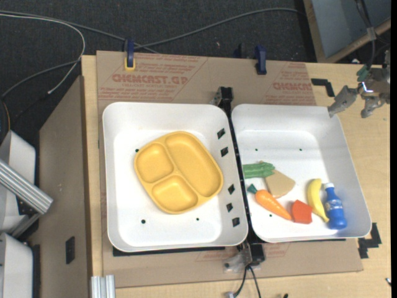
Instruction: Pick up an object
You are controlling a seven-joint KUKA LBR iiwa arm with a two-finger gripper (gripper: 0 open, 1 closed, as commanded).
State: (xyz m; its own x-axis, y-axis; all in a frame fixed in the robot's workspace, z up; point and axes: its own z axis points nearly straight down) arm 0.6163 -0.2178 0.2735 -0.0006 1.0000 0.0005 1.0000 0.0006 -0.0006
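My gripper [355, 107] hovers at the far right of the view, just past the back right corner of the right bin [291, 129]. Its fingers stand apart and hold nothing. In the front half of that bin lie a green vegetable [258, 169], a tan slice [280, 183], an orange carrot [273, 204], a small red piece [301, 212], a yellow banana [317, 197] and a blue bottle [334, 207]. All of them lie well in front of the gripper and to its left.
The left bin [124, 216] holds a yellow divided plate [178, 171]. A black divider strip [232, 166] runs between the bins. Two clamps [129, 54] [261, 61] grip the cardboard at the back edge. Cables cross the dark floor behind.
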